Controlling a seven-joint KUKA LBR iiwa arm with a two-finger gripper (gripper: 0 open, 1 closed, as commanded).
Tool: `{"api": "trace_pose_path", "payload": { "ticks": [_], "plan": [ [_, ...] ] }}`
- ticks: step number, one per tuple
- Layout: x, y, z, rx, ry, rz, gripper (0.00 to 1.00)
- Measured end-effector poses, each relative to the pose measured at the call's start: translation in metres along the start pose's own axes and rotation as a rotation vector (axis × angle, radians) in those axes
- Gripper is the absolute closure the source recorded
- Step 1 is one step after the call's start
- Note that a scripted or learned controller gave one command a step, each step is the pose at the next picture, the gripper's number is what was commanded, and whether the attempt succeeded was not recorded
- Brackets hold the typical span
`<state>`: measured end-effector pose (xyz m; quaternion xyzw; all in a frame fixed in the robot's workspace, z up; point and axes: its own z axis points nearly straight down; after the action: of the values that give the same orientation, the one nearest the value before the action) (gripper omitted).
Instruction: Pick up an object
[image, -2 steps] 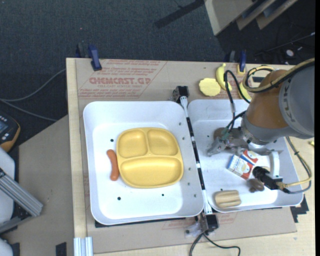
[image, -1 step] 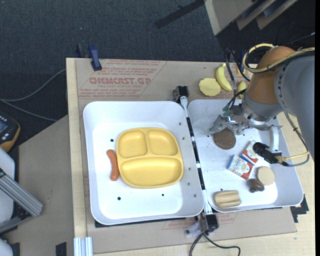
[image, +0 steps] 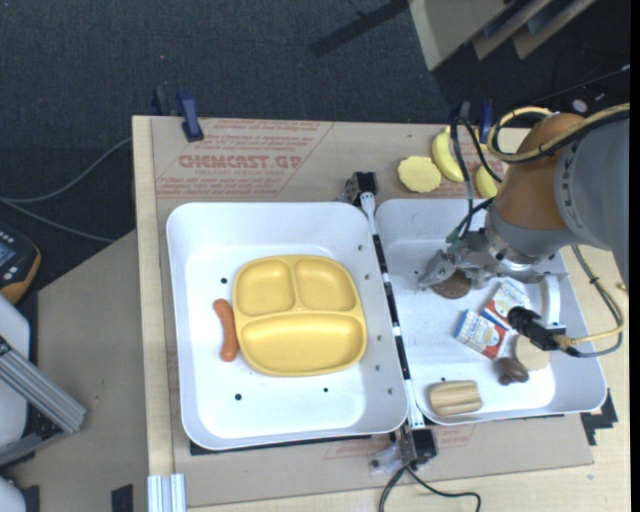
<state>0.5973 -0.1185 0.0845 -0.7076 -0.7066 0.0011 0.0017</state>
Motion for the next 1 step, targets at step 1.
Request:
{"api": "trace_pose_path", "payload": {
  "ticks": [1],
  "plan": [
    [-0.0782,0.0303,-0.0010,-0.009,-0.006,0.003,0.00]
  ]
}}
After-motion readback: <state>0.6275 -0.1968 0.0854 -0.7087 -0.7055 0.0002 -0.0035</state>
